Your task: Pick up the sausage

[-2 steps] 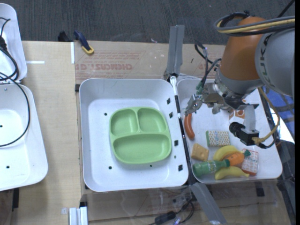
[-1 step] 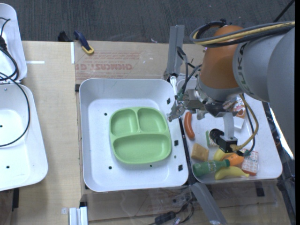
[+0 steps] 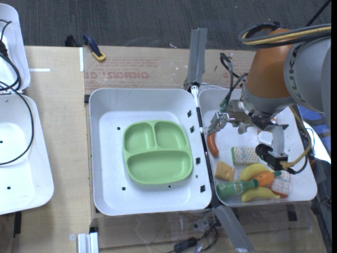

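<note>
Bench cardboard point(image 3: 131, 67): print unreadable | pincer point(image 3: 215, 125) apart above sausage point(image 3: 212, 144)

Bright, even overhead light; soft shadows inside the white bins point(image 3: 100, 141); mild blur, slight glare on plastic

this is looking like a robotics lab bench, not a home or kitchen. a grey industrial arm point(image 3: 310, 67) with an orange band is reaching over two shallow white bins point(image 3: 100, 157) that are sitting side by side on a cardboard-covered bench point(image 3: 58, 88). black cables point(image 3: 16, 104) are trailing across white equipment at the left, and dark carpet point(image 3: 131, 9) is running behind. toy food is lying in the right bin point(image 3: 303, 191), with a green divided plate point(image 3: 157, 152) in the left.
</note>
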Robot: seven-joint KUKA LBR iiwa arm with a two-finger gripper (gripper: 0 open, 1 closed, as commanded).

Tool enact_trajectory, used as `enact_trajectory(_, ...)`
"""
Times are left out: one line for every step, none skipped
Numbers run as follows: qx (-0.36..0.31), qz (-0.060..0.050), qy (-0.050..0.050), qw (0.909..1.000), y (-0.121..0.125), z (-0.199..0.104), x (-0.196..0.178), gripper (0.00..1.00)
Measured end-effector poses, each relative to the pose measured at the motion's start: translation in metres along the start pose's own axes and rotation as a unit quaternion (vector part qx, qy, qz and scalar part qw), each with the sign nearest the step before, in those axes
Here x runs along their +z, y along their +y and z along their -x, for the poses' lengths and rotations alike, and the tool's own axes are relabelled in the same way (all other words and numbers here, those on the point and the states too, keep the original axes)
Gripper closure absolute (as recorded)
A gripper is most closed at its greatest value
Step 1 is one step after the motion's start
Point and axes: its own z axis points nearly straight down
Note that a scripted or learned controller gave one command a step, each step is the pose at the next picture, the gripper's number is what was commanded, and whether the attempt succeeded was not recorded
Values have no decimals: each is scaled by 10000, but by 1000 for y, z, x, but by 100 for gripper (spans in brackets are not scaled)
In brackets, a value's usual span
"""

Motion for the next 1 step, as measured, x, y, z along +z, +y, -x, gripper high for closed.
enact_trajectory(-90,-7,2,10000,-3,-14,0,0)
